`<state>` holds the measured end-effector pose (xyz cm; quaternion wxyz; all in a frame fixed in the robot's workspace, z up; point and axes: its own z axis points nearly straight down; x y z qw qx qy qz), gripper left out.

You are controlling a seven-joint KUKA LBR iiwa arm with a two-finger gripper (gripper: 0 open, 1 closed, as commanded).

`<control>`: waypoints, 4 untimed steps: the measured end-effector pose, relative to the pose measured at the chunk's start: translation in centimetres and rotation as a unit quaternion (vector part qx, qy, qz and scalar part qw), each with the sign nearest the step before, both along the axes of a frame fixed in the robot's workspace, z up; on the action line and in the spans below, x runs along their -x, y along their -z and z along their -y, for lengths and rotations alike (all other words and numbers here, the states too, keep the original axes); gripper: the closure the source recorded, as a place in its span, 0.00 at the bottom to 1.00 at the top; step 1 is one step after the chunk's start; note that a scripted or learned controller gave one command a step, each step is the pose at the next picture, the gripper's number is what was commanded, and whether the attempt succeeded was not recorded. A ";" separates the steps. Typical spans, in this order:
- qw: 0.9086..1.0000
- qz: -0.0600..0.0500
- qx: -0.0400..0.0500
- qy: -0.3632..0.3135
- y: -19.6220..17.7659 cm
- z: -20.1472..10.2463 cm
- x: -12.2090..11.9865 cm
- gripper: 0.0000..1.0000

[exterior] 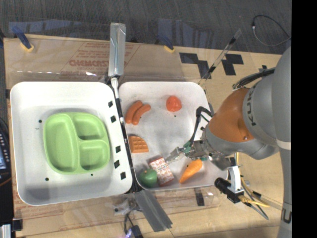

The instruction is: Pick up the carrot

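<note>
Orange tapered plastic carrot (pixel 191 170) lying in right white bin (pixel 153 90), claw (pixel 184 151) hovering just beside; claw opening indiscernible.

The arm (pixel 257 118) is cut off by the right side of the view, so its base goes unseen. Its wrist covers the right rim of the right bin (pixel 148 86) and the top of the pincer (pixel 190 152); whether the pincer's tips are parted or closed is too small to tell. The green round thing (pixel 147 176) is partly hidden behind the small box (pixel 162 170).
</note>
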<state>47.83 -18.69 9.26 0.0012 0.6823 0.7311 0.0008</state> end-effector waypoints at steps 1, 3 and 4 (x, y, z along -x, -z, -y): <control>0.991 0.000 0.001 -0.133 0.0 2.4 0.1 0.00; 0.998 -0.001 0.000 0.066 0.0 1.2 0.1 0.00; 1.000 -0.001 0.000 0.005 -0.6 2.0 0.1 0.00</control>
